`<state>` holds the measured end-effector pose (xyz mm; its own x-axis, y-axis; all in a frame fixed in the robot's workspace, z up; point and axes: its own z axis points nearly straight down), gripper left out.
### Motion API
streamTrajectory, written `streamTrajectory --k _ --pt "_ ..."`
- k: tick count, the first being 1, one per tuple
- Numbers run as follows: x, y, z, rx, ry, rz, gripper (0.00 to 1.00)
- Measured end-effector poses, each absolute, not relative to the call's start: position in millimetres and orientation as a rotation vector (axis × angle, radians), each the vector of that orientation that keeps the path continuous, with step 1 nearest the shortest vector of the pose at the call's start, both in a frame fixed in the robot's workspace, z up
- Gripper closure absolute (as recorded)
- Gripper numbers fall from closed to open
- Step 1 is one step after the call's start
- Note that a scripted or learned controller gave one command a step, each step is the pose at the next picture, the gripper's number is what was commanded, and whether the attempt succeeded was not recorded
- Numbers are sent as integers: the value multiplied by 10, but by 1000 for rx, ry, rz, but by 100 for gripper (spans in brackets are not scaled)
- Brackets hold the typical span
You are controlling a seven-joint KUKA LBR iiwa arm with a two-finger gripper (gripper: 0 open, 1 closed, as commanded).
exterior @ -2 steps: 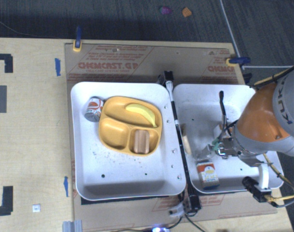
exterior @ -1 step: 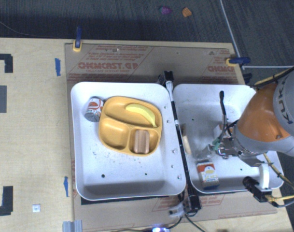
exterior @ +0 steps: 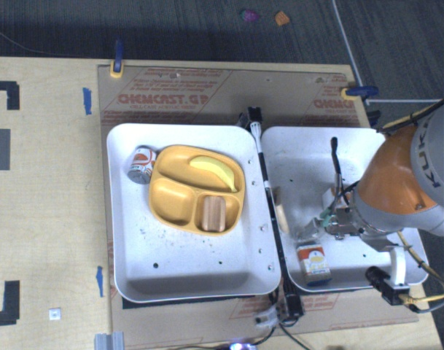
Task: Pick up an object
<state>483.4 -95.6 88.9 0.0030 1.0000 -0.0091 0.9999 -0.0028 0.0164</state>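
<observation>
The arm (exterior: 407, 177) reaches into the right bin (exterior: 302, 148), with the jaws end (exterior: 337, 223) low over the bin floor. A small carton (exterior: 314, 262) with a white and orange label lies near the front wall of that bin, just beside the jaws end and slightly toward the camera; it looks like the nearest candidate to pick up. I cannot tell whether the jaws are released or clenched, since the wrist hides them.

The main risk is that the jaws close on bare floor just behind the carton, or nudge it against the front wall and tip it.

The left bin (exterior: 134, 268) holds a yellow divided tray (exterior: 174, 199) carrying a banana (exterior: 213, 170) in the rear compartment and a brown block (exterior: 212, 214) in a front one. A small can (exterior: 141, 164) lies touching the tray's left rim
</observation>
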Motion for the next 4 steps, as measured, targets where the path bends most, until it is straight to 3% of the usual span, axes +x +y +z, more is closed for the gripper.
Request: streamTrajectory --k 4 --pt "4834 -956 889 2212 2206 8 0"
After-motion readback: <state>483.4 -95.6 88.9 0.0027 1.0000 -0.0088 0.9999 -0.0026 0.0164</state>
